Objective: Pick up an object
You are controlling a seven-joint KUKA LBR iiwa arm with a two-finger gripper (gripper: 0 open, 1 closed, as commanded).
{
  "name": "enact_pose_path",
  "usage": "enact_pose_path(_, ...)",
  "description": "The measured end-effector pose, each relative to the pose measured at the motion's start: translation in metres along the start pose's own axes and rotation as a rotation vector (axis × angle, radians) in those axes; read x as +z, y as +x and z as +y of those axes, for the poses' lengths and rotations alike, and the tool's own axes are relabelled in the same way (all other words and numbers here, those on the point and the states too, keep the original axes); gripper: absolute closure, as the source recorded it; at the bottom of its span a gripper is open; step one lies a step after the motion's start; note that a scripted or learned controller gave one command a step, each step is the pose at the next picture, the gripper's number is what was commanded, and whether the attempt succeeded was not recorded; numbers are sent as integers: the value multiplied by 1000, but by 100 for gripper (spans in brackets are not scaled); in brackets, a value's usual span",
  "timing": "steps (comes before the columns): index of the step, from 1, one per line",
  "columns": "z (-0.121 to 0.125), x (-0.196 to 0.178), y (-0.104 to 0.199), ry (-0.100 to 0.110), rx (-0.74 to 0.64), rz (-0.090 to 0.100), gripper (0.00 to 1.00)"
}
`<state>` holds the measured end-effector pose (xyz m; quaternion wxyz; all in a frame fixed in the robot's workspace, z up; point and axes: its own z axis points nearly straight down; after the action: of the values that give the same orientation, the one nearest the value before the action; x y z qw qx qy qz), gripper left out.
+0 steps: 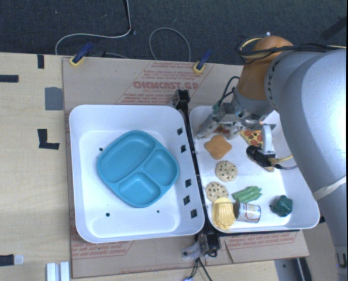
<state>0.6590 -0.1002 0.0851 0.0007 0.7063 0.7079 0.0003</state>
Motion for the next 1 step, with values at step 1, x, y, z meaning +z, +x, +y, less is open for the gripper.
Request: enact_pose_path(1,-3,0,3,0,2,-2,0)
